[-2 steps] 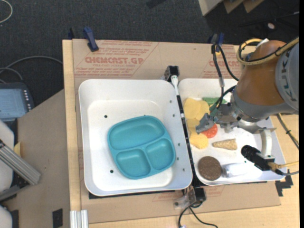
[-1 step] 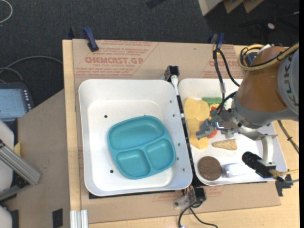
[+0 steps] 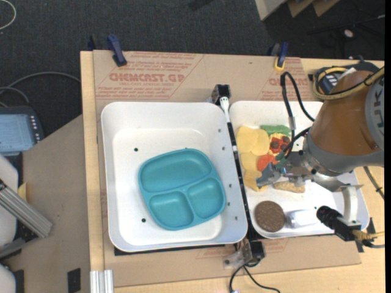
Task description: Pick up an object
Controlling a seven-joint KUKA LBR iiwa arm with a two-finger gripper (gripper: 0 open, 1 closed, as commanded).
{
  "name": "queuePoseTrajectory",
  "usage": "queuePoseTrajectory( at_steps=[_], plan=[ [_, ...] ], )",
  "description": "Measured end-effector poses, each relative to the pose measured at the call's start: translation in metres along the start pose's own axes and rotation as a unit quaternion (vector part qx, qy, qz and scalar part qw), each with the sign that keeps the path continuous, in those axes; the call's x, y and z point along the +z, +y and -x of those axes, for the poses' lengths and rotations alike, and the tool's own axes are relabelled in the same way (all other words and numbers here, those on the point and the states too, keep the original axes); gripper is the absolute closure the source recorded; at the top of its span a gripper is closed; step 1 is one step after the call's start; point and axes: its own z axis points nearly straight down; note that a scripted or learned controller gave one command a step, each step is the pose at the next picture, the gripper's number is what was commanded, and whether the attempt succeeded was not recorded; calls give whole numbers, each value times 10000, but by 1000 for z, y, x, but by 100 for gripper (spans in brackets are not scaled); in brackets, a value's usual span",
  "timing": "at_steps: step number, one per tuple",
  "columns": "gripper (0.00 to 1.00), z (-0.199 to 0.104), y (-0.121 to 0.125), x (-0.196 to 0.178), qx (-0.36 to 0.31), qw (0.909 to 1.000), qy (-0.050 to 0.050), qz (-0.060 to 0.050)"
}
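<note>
The gripper [image 3: 269, 176] hangs low over the right bin [image 3: 253, 110] — open or closed, I cannot tell — with the nearest pickable thing, a yellow piece [image 3: 251, 177], lying just to its left and an orange piece [image 3: 264, 162] just beyond it, on the far side.

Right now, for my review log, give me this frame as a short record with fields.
left bin: teal plate
right bin: yellow pieces, green piece, red piece, brown disc
tool: over the right bin, beside the yellow pieces
grasp: cannot tell
</note>
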Motion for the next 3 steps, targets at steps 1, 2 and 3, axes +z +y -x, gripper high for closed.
queuePoseTrajectory(
  at_steps=[1, 2, 3],
  plan=[
    [0, 10, 1, 0, -2, 10000, -8, 21],
    [0, 41, 10, 87, 10, 10000, -3, -10],
    [0, 58, 126, 61, -26, 10000, -30, 88]
  ],
)
